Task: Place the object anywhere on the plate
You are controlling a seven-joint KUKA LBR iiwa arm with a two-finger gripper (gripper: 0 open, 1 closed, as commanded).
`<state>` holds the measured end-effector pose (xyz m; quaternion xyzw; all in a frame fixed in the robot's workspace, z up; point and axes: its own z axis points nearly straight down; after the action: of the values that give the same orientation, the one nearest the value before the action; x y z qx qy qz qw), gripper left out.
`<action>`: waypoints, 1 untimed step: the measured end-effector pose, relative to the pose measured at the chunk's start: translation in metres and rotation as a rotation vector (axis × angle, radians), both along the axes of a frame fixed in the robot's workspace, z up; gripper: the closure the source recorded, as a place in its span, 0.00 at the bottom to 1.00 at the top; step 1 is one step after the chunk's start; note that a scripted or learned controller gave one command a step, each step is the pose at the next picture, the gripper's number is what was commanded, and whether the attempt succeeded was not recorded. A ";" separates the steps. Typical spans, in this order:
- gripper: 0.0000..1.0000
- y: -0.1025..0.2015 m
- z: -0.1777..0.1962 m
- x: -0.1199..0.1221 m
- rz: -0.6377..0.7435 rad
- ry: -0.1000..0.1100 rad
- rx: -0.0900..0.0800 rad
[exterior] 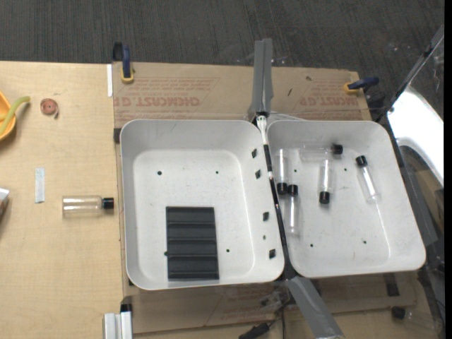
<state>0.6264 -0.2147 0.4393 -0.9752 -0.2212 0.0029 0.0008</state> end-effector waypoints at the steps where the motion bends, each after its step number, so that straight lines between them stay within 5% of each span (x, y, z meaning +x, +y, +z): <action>1: 0.00 -0.005 0.000 0.025 -0.060 -0.001 -0.001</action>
<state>0.6514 -0.2200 0.4396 -0.9814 -0.1918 0.0023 0.0003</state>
